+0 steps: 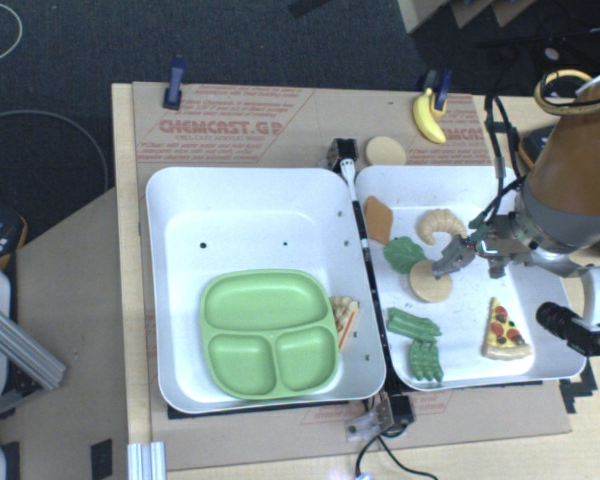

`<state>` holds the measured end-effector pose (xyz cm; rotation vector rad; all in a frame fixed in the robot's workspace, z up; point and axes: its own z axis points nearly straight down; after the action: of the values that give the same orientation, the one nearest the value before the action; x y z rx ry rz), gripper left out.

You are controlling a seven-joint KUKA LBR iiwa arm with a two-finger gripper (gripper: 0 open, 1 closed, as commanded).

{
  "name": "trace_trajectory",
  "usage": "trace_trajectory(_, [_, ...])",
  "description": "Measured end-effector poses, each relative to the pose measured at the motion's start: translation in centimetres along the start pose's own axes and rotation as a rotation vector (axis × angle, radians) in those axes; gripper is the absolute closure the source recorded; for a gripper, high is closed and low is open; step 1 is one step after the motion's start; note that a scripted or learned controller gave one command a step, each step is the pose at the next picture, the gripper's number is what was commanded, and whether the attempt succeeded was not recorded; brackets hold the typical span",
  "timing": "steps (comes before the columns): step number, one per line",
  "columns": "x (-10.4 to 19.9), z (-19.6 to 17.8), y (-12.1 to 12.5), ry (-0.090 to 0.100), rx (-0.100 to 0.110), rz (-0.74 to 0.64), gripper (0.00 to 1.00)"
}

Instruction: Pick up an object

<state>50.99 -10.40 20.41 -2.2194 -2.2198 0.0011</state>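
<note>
Sitting in the right bin (540, 368) is a round tan cookie (431, 285), and the claw (450, 263) hangs right over its top edge. I cannot tell how far the claw is open, or if it has hold of anything. Just beside the cookie is a green broccoli piece (404, 254), with a croissant (441, 225) above. A pizza slice (504, 331) lies off to the right. Green beans (420, 343) lie below. The left bin (180, 228) holds a green tray (270, 330).
</note>
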Motion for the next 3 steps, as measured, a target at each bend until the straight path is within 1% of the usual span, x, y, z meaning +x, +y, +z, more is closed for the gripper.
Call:
trace_trajectory(1, [0.7, 12.0, -2.8, 0.002, -0.009, 0.004, 0.00])
trace_trajectory(2, [-5.3, 11.9, 0.8, -0.006, -0.008, 0.003, 0.00])
trace_trajectory(3, [-1.7, 12.0, -3.3, 0.003, 0.004, 0.000, 0.00])
